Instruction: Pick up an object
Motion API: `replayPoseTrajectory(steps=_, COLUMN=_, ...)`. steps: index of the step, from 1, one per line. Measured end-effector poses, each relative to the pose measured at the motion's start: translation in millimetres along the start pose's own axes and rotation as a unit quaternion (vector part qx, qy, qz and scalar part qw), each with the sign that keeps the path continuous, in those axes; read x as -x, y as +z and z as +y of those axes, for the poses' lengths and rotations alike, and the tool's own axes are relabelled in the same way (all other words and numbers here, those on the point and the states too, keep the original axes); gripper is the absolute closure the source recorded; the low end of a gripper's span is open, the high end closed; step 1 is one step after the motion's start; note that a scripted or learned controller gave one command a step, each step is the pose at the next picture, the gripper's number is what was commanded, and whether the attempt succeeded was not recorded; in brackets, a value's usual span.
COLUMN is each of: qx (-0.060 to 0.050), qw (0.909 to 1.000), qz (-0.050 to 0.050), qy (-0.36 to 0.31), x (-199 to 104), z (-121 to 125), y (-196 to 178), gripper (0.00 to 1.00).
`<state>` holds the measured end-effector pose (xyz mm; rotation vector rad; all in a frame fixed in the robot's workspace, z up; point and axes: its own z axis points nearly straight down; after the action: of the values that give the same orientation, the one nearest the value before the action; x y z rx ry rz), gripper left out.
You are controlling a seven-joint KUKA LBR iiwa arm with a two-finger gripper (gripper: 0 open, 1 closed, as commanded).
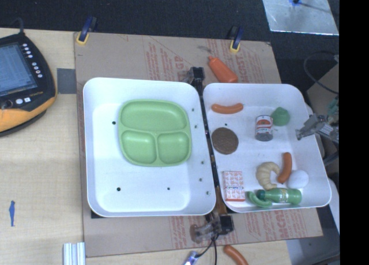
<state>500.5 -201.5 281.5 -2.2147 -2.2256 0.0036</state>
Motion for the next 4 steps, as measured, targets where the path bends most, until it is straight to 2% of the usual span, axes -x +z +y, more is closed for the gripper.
replayPoseTrajectory(steps=1, qx=-0.002, qw=1.0, qz=0.0, qy=-0.001, x=-3.4, z=43.4, y=108.3, gripper=0.0)
replayPoseTrajectory(steps=2, qx=-0.001, qw=1.0, qz=0.0, qy=-0.001, x=10.3, z=25.0, y=190.6, gripper=0.0)
replayPoseTrajectory(steps=3, qx=0.002, qw=1.0, qz=0.0, qy=0.0, x=10.6, z=82.5, y=112.3, gripper=0.0)
replayPoseTrajectory(steps=4, qx=0.001, qw=1.0, qz=0.0, qy=0.0, x=-19.1, z=91.4, y=109.2, gripper=0.0)
